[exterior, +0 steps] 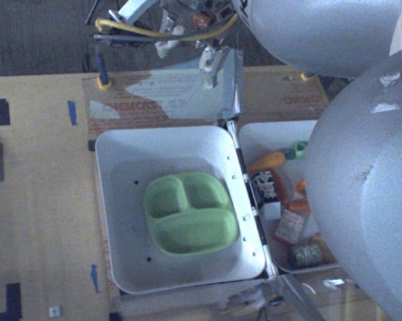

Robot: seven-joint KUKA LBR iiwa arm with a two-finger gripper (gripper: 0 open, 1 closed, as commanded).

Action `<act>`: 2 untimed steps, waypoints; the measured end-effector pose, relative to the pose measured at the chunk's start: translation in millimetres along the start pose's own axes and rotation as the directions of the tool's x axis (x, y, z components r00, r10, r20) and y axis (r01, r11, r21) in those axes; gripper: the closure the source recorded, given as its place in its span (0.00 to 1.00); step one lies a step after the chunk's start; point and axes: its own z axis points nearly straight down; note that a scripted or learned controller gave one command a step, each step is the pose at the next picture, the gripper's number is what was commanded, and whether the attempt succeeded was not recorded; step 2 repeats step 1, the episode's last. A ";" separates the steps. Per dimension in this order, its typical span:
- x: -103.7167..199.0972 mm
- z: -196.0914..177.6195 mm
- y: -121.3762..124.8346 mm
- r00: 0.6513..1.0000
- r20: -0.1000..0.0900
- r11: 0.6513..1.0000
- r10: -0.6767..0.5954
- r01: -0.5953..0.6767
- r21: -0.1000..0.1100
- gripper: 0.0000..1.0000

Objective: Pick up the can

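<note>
Can not yet picked up.

We see the can [306, 254] lying at about five o'clock in the right bin [254, 134], beside a small carton [290, 226]; the arm [366, 200] looms over that bin, and whether our gripper is open or closed we cannot tell.

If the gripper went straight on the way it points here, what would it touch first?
Probably the brown cardboard behind the left bin, under the gripper, not the can in the right bin; depth is hard to judge.
</note>
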 end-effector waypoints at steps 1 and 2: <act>-0.8 80.2 -0.1 0.998 0.004 0.998 0.057 -0.057 0.002 1.00; -0.8 80.2 -0.1 0.998 0.004 0.998 0.057 -0.057 0.002 1.00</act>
